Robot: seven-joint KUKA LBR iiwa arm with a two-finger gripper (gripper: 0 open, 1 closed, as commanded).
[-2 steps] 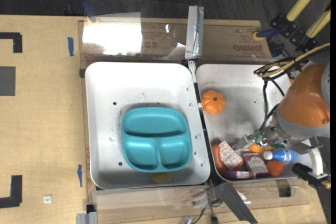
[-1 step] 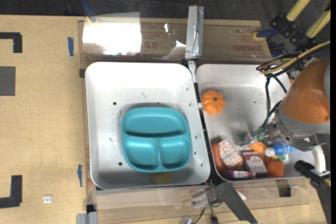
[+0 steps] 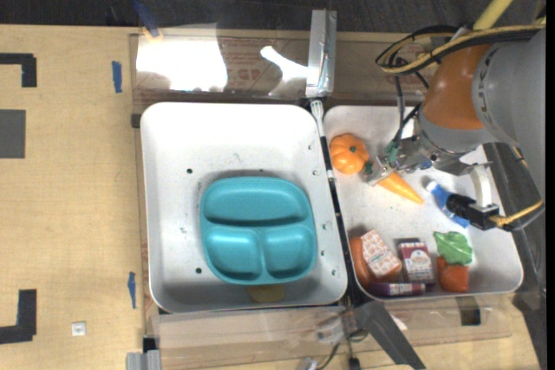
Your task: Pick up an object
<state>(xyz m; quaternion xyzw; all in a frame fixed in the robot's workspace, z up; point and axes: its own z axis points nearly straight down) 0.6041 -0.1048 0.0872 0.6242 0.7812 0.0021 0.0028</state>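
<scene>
The right white bin (image 3: pixel 507 273) holds several toy foods. A small orange pumpkin (image 3: pixel 349 153) sits at its far left, with an orange carrot-like cone (image 3: pixel 402 185) lying beside it. A blue tube (image 3: pixel 444 198) lies to the cone's right. Along the near edge are a green leafy piece (image 3: pixel 454 246), a red piece (image 3: pixel 453 276), two small printed packs (image 3: pixel 414 260) and an orange sausage shape (image 3: pixel 359 260). My gripper (image 3: pixel 387 162) is low in this bin, between the pumpkin and the cone's thick end, touching or nearly touching the cone.
In the left white bin (image 3: pixel 165 143) lies a teal divided plate (image 3: pixel 257 227). A clear plastic wall (image 3: pixel 225 65) stands behind that bin. Black cables (image 3: pixel 512 217) and the grey arm (image 3: pixel 512 91) cover the right bin's far right side.
</scene>
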